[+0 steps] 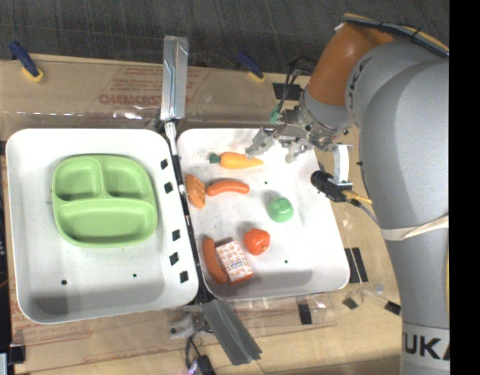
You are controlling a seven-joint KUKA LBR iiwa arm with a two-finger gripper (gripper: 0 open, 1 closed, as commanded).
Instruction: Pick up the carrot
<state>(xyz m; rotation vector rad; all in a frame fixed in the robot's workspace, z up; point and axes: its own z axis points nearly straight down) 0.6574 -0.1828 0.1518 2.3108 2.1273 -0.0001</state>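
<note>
Nearest in the right bin [333, 268] lie a hot dog [214, 261] touching a small box [235, 261], then a tomato [256, 241] and a green pepper [280, 208]. Farther back a sausage [227, 187] lies just below the carrot [240, 160], near the bin's far wall. My gripper [272, 147] hangs just right of the carrot with fingers spread, pinching nothing.

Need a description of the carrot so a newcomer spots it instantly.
Look in the right bin, along its far edge just below the gripper. The carrot lies there: an orange taper with a green stub, unlike the redder sausage nearer the camera.
</note>
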